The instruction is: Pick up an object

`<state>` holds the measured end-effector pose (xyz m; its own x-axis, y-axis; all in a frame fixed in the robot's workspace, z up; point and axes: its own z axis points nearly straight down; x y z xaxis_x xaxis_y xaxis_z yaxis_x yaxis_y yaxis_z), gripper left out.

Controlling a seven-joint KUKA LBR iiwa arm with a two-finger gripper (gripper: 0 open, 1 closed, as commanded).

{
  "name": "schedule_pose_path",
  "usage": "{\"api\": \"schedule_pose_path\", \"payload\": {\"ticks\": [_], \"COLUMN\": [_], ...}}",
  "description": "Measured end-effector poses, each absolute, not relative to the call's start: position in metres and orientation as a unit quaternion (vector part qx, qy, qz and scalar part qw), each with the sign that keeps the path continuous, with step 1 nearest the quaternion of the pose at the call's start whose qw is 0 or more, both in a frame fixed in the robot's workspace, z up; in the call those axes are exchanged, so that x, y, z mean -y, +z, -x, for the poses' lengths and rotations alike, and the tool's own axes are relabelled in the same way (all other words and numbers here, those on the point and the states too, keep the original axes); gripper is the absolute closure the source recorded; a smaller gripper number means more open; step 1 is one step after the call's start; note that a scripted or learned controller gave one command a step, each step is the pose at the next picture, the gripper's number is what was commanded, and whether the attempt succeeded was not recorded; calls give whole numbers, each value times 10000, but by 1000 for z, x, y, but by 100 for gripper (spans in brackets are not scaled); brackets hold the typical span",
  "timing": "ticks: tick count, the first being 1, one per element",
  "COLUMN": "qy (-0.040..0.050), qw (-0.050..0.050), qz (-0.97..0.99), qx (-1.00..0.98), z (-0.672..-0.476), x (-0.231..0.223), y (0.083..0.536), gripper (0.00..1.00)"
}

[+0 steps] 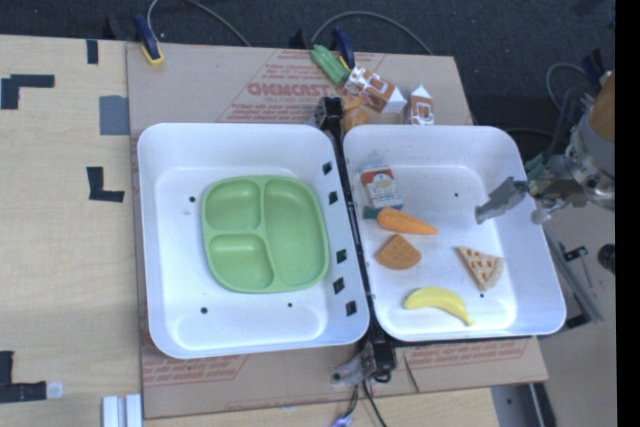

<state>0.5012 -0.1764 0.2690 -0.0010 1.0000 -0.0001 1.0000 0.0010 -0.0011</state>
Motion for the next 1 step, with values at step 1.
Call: {"api": "schedule_pose_path", "payload": {"ticks": [1], "qy": [6], "qw": [14], "qz": [7064], "qx": [7078], "z": [-496], "x": [120], "y": [175], "gripper": [0]}}
